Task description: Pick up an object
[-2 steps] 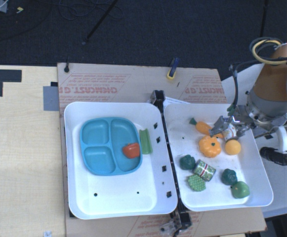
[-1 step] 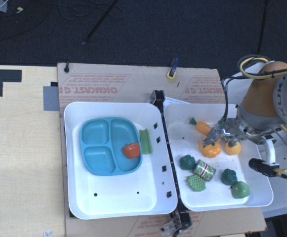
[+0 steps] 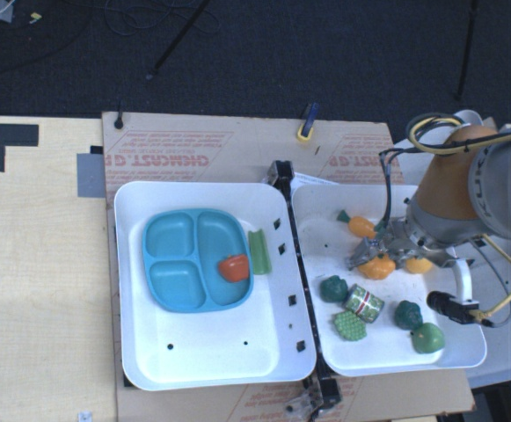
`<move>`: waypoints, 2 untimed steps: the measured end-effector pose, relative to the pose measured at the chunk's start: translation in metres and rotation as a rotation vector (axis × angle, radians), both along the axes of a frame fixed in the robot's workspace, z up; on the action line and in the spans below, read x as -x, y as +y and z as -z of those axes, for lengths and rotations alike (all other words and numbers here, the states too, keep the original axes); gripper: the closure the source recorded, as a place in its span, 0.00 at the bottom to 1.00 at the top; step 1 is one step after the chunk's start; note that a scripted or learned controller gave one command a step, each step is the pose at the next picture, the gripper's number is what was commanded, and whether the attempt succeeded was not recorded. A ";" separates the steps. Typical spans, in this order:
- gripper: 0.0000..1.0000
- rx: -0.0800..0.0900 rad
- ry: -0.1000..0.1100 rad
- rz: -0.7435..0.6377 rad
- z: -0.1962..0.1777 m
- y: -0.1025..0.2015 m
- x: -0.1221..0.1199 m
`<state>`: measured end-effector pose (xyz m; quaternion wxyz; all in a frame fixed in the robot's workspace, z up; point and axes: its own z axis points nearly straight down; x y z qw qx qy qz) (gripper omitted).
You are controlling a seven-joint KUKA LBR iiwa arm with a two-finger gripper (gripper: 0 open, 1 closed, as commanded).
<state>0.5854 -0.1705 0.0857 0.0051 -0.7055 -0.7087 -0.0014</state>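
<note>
Right bin (image 3: 466, 354): claw (image 3: 367, 255) tips blur against an orange object (image 3: 377, 268).

The gripper (image 3: 367, 255) fingers blur into an orange piece (image 3: 377, 268), so their state is unclear; the wrist hides another orange piece (image 3: 419, 265) in part, and the arm (image 3: 466, 183) runs off the right edge

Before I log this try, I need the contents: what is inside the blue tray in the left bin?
A red-orange piece lies in the blue tray, in its right compartment. The other compartments show bare blue. A green block sits outside, against its right rim. Whatever lies under the red piece is covered.
</note>
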 end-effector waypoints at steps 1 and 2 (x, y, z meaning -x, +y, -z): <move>1.00 0.005 0.001 0.004 -0.011 -0.003 0.001; 1.00 0.009 -0.008 0.004 -0.073 0.001 0.002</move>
